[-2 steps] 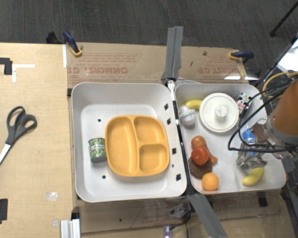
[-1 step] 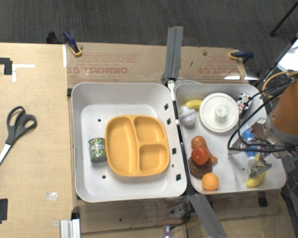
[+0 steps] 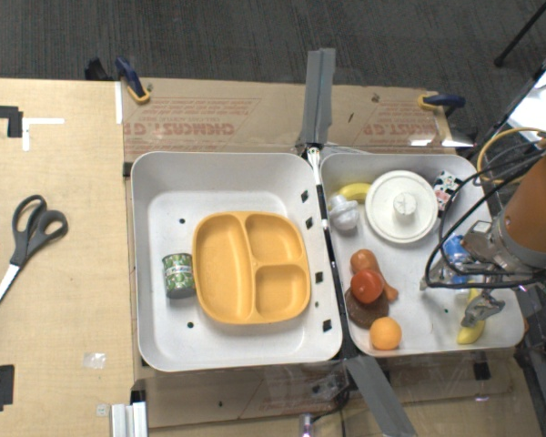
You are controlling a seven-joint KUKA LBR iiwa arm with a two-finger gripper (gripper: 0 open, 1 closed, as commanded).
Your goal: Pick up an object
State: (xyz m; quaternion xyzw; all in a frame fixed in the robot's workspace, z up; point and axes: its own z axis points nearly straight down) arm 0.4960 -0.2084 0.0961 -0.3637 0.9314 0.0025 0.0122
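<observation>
Approach step: end effector (image 3: 480, 309), finger state indeterminate, sits above the banana (image 3: 470, 332); next, descend and clamp it.

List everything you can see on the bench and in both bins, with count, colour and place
Bins: 2, white, side by side on the bench.
Plate: 1, yellow, three compartments, middle of the left bin.
Can: 1, green label, left bin, at the plate's left edge.
Lid: 1, white, round with a knob, top of the right bin.
Bananas: 2, yellow, one left of the lid, one at the right bin's lower right.
Tomato: 1, red, right bin's left side.
Orange: 1, orange, bottom of the right bin.
Scissors: 1, black handles, on the bench at far left.
Clamps: 2, blue, on the cardboard behind the bins.
Gripper: 1, grey, low over the lower-right banana.
</observation>
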